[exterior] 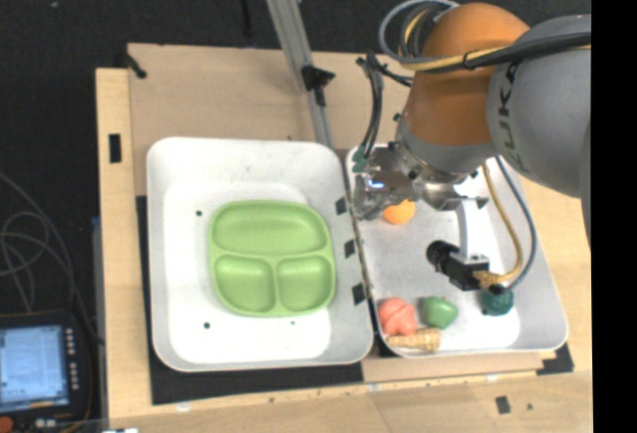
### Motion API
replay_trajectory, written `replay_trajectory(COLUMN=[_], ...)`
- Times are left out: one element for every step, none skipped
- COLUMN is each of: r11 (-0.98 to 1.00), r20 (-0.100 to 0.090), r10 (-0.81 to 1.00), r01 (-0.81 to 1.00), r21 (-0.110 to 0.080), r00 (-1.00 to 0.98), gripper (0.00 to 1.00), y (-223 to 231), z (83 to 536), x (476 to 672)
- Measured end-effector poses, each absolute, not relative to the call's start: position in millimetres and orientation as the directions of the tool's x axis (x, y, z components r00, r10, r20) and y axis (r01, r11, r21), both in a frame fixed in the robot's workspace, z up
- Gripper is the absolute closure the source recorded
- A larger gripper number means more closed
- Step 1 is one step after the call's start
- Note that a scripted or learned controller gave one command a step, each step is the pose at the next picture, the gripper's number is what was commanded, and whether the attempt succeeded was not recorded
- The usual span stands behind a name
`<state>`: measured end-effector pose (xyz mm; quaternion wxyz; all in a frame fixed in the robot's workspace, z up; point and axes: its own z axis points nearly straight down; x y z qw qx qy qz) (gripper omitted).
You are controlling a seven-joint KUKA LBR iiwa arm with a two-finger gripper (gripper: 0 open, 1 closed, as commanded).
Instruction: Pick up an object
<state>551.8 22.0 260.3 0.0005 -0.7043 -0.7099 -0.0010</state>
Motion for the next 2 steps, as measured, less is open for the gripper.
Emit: replay_trajectory(r11=[0.007,0.000], r20=[0.001,0.001], r10=[1.000,1.000], r01=[1.000,1.000], r21=[-0.001,0.002], r00=[-0.007,0.000], gripper=[1.00,0.00], y=[72.6,69.9], z=[243.6,244.3], x=[532.2,533.1])
